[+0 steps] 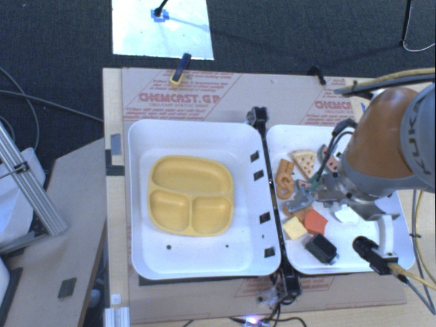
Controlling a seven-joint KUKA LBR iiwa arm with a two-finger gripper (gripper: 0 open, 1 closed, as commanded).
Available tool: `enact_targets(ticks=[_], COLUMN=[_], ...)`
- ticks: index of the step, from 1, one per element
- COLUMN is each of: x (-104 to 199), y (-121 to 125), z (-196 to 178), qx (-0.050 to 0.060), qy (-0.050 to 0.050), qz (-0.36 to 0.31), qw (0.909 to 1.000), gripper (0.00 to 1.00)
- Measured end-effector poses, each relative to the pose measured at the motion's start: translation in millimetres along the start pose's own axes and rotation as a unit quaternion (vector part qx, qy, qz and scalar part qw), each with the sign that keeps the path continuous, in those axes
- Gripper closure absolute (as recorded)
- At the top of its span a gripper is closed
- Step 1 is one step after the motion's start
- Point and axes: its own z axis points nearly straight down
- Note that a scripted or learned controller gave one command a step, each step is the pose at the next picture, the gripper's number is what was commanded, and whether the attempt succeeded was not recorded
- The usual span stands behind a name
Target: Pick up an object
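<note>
The right bin [402, 251] holds several small items. An orange pretzel-shaped piece [284, 176] and a tan waffle-like wedge [304, 161] lie at its back left. A yellow block [295, 228], a red-orange block [315, 220] and a black object [321, 248] lie at its front left. My gripper [302, 200] hangs low over the left part of this bin, between the pretzel piece and the yellow block. The grey arm with its orange band [381, 138] covers the bin's right half.
The left bin [139, 251] holds a yellow three-compartment tray [191, 195]. A black divider strip [267, 182] runs between the bins. A white item [344, 215] lies beside the wrist. Cables trail at the bench's right and front.
</note>
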Motion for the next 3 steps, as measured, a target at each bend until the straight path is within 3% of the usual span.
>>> enact_targets(ticks=[1,2,3], x=[23,4,-74], y=[0,1,0], z=[17,16,61], qx=[0.001,0.0,0.001], qy=[0.0,0.0,-0.001], qz=[-0.003,-0.001,0.003], qw=[1.0,1.0,1.0], gripper=[0.0,0.0,0.0])
